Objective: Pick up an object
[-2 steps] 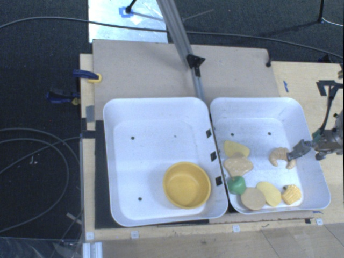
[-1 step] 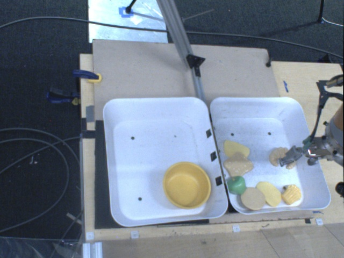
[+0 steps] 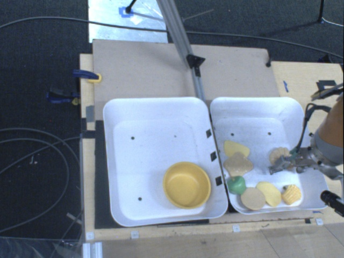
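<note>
The right bin point(image 3: 252, 112) holds several small toy foods. A pale yellow wedge point(image 3: 236, 148) and a beige piece point(image 3: 238, 165) lie near its left wall. Below them sit a green piece point(image 3: 236, 185), a tan round disc point(image 3: 252, 199), a yellow oval point(image 3: 269, 193) and a yellow corn-like piece point(image 3: 291, 194). A beige lump point(image 3: 278, 155) lies mid-right. My gripper point(image 3: 281, 165) reaches in from the right, low over the bin floor, just below and beside the beige lump. Whether it touches the lump is unclear.
The left bin point(image 3: 150, 117) carries a yellow bowl point(image 3: 186, 184) near its front right. A grey pole point(image 3: 180, 36) slants down to the seam between the bins. The arm's wrist point(image 3: 328, 138) hangs over the right bin's right rim.
</note>
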`<state>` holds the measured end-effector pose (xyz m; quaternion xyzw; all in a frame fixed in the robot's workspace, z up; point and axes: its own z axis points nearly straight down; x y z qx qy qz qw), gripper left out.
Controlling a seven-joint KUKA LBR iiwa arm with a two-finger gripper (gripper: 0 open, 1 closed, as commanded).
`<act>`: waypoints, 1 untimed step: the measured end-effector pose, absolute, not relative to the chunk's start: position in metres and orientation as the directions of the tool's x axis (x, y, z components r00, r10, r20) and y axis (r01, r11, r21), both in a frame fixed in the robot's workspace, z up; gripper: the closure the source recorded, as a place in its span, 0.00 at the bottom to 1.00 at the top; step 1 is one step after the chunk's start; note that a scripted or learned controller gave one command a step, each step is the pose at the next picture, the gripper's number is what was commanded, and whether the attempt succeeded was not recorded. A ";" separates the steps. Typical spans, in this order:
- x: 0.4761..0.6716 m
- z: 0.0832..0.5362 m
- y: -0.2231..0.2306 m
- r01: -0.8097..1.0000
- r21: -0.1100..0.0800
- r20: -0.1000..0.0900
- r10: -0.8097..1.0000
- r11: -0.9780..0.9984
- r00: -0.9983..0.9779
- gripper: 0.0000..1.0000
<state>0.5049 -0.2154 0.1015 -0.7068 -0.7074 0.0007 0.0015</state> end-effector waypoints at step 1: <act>0.507 0.116 -0.217 1.000 0.004 -0.002 1.000 0.000 0.000 1.00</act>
